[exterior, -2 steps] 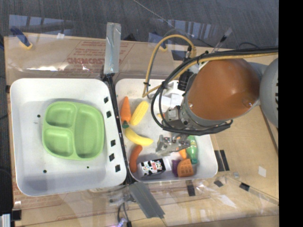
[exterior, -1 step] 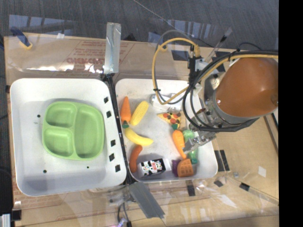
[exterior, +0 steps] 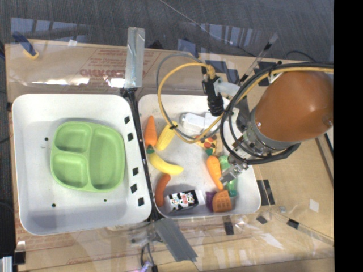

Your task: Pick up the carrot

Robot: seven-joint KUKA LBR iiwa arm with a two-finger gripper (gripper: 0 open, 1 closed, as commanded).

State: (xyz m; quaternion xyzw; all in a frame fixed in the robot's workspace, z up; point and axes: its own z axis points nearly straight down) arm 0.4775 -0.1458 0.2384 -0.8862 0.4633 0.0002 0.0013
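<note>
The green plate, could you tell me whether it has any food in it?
Empty. The green plate sits in the left bin, and all three compartments show bare green.

Gripper point(exterior: 233, 171) fingers hidden under the arm's orange band point(exterior: 292, 106) (open or shut unclear), small pieces point(exterior: 210, 145) beside the cables too tiny to identify

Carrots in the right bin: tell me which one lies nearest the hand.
The carrot at the bin's right side, right beside the hand; the other carrot lies against the left wall.

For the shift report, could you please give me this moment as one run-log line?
arm: over right bin | hand: beside carrot | second carrot: by left wall | grasp: unconfirmed | left bin: green divided plate
</note>
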